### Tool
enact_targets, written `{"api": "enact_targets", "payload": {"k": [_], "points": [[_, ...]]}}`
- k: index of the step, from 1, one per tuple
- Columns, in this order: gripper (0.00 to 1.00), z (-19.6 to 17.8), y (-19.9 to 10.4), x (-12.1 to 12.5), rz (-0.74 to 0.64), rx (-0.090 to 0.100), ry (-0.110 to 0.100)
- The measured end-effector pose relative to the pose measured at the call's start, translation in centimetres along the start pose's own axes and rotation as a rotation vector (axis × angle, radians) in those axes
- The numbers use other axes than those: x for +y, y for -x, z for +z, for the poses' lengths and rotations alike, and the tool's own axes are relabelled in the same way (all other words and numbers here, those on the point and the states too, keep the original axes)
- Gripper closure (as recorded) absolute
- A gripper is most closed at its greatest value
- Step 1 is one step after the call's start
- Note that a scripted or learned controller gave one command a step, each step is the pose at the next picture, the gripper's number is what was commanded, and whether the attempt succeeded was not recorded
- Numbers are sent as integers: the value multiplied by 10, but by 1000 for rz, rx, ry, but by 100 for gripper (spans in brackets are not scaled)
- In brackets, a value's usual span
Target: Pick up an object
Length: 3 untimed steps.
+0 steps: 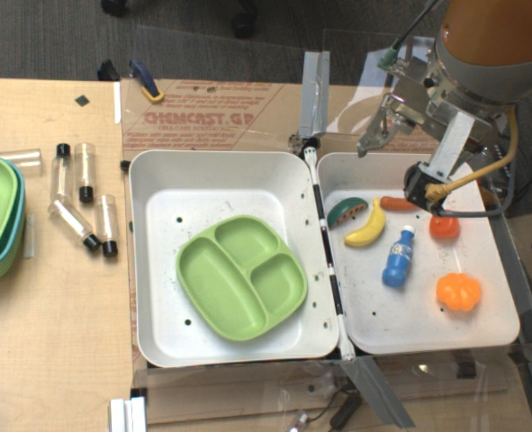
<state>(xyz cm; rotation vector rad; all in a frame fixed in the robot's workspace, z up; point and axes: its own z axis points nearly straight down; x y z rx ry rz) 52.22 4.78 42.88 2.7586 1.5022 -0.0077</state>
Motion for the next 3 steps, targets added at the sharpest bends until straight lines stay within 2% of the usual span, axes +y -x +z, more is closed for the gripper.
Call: {"api": "enact_targets", "payload": {"k": [1, 2, 3], "points": [[0, 35, -68, -14, 631, 1, 1], [100, 27, -67, -12, 638, -4, 3], [100, 143, -88, -69, 521, -1, 0]]}}
